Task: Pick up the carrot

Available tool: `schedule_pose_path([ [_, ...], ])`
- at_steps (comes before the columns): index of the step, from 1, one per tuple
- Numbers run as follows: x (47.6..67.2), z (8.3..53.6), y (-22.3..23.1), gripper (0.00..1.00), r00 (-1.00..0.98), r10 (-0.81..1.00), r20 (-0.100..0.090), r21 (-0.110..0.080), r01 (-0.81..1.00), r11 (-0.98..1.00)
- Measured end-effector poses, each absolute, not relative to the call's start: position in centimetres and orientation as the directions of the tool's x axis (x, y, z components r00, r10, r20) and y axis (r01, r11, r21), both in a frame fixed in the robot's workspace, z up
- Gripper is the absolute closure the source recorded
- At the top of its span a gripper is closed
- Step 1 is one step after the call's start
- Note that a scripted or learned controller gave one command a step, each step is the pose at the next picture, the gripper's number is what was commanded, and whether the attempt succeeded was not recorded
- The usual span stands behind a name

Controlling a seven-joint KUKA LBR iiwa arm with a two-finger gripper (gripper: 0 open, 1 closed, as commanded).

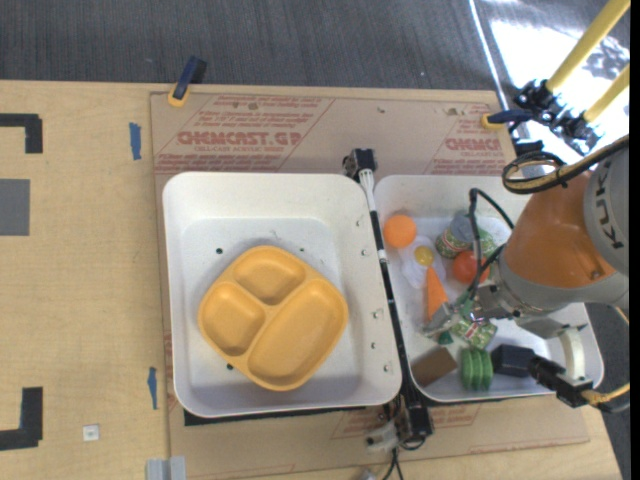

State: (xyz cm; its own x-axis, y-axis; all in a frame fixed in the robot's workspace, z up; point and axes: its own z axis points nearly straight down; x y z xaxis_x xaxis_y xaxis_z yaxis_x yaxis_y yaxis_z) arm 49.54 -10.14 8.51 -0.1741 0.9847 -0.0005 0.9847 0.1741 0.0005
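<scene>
The grey arm (pixel 560 258) with its orange band came in from the right and hung over the right bin (pixel 590 363), nearest the lens. Its tool (pixel 462 320) sat low among the clutter at the bin's middle; whether it was clenched or released could not be told, since the wrist and the toys hid its tips. The carrot (pixel 434 290) lay just left of the tool, close beside it, pointing up the bin, and nothing showed it gripped. An orange ball (pixel 400 230) rested above the carrot, a small yellow piece (pixel 425 256) between them, a red item (pixel 464 266) to its right. A green ridged toy (pixel 474 368) and a brown block (pixel 434 366) lay near the bin's front edge. The left bin (pixel 190 218) carried a yellow divided plate (pixel 272 314). Both bins stood on a cardboard sheet (pixel 250 128) laid over the wooden tabletop (pixel 80 268), with dark grey carpet (pixel 250 18) beyond.
</scene>
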Motion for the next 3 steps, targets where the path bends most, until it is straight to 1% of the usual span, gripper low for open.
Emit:
schedule_pose_path([
  [1, 51.9, 8.5, -9.5, 0.00, 0.148, 0.989, 0.001, 0.001, 0.989, -0.148],
  [2, 52.0, 9.6, -9.5, 1.00, 0.149, 0.989, 0.002, 0.004, 0.989, -0.149],
  [3, 48.0, 22.2, -6.6, 1.00, 0.442, 0.897, 0.000, 0.000, 0.897, -0.442],
])
